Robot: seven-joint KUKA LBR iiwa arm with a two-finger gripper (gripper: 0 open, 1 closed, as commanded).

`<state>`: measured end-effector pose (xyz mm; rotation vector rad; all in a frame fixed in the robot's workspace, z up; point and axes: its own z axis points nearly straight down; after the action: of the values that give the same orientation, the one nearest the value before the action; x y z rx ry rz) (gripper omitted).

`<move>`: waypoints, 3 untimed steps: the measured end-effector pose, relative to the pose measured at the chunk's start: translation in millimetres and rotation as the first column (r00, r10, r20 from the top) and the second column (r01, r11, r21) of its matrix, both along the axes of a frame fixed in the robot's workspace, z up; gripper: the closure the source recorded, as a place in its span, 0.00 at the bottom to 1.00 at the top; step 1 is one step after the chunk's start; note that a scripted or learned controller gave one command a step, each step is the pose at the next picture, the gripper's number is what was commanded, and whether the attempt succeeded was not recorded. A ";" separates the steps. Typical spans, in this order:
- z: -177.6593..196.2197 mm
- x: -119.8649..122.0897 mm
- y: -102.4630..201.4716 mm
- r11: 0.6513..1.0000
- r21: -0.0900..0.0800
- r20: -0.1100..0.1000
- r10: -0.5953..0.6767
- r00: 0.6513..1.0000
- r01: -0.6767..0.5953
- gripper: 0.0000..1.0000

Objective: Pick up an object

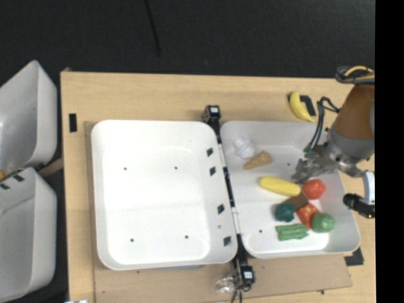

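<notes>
Over the right bin (252,245), the fingers (307,168) hang low, too blurred to tell whether they are parted or closed on anything. Just beside them, down-left, lies a yellow banana-like piece (279,185); an orange-red ball (313,189) sits directly below, near green toys (292,232).

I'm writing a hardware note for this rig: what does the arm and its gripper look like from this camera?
The arm shows an orange-brown band above a grey wrist section. Black cables loop along its left side, and a yellow-and-black part sits at its top. The gripper is a small grey metal assembly, too blurred to show finger detail.
</notes>
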<state>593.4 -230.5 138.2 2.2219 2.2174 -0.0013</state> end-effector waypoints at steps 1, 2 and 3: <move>139.3 94.8 66.9 1.000 -0.003 0.025 0.014 1.000 -0.014 1.00; 167.0 98.2 145.9 1.000 0.003 0.008 0.012 1.000 -0.012 1.00; 178.2 97.1 210.1 1.000 0.003 0.005 0.010 1.000 -0.010 1.00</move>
<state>690.6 -20.5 316.4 2.2096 2.2277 0.0074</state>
